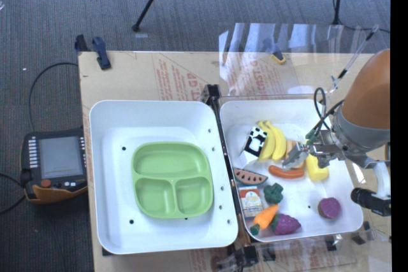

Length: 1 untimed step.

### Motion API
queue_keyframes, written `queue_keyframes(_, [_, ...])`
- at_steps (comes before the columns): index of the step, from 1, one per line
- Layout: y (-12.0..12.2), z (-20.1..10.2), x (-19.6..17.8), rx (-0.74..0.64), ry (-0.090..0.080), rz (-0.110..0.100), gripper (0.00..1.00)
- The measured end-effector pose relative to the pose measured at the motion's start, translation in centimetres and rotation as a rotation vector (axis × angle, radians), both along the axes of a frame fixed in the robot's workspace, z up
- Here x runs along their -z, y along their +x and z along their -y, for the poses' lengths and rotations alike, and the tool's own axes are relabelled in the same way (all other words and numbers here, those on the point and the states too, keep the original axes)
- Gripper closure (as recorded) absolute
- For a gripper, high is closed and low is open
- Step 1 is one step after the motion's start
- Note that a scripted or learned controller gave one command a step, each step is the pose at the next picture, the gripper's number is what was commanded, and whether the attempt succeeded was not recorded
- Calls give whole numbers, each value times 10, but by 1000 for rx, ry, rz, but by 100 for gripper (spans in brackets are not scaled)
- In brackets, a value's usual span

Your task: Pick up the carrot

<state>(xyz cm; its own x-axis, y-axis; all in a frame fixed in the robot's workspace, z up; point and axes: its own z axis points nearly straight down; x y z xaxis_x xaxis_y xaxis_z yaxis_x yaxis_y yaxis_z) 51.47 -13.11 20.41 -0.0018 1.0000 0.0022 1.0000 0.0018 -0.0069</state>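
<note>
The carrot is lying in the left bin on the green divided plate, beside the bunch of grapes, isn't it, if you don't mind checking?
Not quite: the camera view shows the carrot in the right bin, near its front-left corner, not in the left bin on the green divided plate. It does lie beside the bunch of grapes.
</note>
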Motion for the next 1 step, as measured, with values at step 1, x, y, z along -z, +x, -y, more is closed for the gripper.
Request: queue_keyframes(1, [-39,-6,120,-20,3,-1,0])
